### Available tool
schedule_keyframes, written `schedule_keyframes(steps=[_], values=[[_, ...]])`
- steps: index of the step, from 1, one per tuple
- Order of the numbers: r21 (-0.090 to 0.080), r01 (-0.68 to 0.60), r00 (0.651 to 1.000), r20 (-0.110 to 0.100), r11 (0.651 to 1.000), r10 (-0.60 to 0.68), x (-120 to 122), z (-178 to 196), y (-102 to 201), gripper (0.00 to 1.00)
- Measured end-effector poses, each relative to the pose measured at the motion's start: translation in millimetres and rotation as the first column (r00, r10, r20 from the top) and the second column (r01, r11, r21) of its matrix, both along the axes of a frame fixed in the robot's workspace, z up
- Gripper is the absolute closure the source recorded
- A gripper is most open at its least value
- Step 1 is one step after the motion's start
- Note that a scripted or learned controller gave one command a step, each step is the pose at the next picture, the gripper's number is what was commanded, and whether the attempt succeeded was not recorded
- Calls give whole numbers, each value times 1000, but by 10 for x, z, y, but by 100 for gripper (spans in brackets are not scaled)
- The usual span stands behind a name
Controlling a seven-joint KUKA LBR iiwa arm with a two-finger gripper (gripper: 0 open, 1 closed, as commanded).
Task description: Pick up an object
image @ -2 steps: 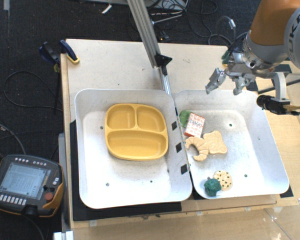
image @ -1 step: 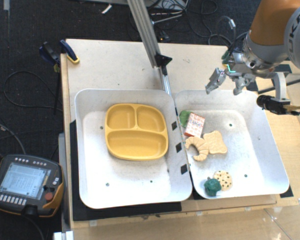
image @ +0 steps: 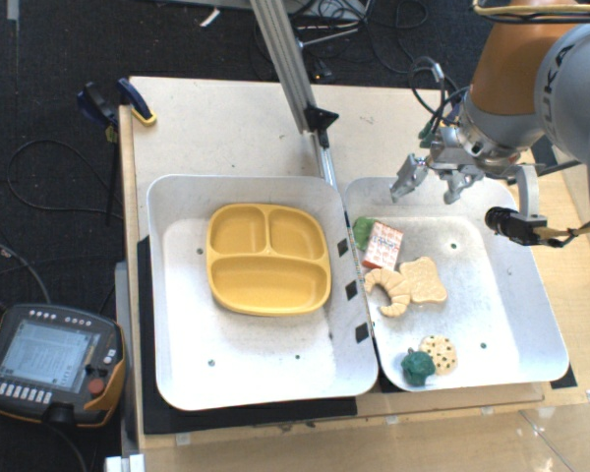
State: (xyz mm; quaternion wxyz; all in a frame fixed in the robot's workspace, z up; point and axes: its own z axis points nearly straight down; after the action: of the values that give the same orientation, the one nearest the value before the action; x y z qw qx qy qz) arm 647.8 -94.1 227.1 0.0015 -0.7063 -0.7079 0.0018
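Observation:
My gripper (image: 431, 184) hangs over the back edge of the right bin (image: 511, 293), its two fingers spread apart with nothing between them. In that bin lie a red and white packet (image: 383, 245), a green piece (image: 362, 230) beside it, a croissant (image: 386, 290), a tan toast slice (image: 424, 279), a spotted cookie (image: 440, 353) and a green broccoli piece (image: 417, 365). The gripper is behind and to the right of the packet, well above the bin floor.
The left bin (image: 177, 293) holds a yellow divided tray (image: 269, 258). A slanted metal pole (image: 285, 52) rises between the bins at the back. A teach pendant (image: 49, 357) lies at the lower left, off the bench.

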Motion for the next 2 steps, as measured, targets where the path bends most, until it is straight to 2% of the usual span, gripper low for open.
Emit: schedule_keyframes(steps=[1,2], values=[[0,2,1000,-1,1000,-2,34,-636,-2,0],[0,4,1000,0,1000,-4,-36,-1143,-78,0]])
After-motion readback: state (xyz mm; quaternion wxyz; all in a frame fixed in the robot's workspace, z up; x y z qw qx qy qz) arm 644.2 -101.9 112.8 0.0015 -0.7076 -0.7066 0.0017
